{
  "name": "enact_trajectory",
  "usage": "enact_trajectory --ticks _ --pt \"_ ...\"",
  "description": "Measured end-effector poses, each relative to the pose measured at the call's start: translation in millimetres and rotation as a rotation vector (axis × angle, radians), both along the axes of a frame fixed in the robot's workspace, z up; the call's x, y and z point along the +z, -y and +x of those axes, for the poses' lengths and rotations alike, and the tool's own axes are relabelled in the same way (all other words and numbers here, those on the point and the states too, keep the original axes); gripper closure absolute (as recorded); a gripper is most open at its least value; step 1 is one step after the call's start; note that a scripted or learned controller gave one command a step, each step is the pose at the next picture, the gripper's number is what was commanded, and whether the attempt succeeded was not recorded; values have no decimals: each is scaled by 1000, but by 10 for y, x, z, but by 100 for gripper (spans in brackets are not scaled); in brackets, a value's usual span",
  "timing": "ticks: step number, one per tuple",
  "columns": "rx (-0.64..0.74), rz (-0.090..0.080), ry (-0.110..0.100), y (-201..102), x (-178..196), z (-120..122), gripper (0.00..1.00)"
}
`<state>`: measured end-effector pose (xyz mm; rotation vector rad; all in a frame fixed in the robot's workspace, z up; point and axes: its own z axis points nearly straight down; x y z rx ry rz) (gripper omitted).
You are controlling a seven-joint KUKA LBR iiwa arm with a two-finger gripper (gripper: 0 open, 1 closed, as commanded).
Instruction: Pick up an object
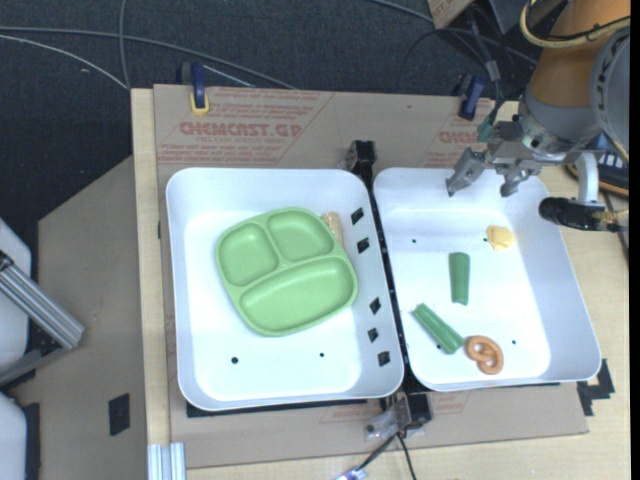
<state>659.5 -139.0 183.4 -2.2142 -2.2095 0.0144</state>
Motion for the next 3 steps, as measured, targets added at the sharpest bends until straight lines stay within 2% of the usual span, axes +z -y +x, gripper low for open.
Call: enact_trajectory --ticks 1,2,3 --pt "3 -2 16 -3 98 34 0" --pt "2 -2 10 23 -523 -2 0" --pt "4 -3 14 16 -989 3 0"
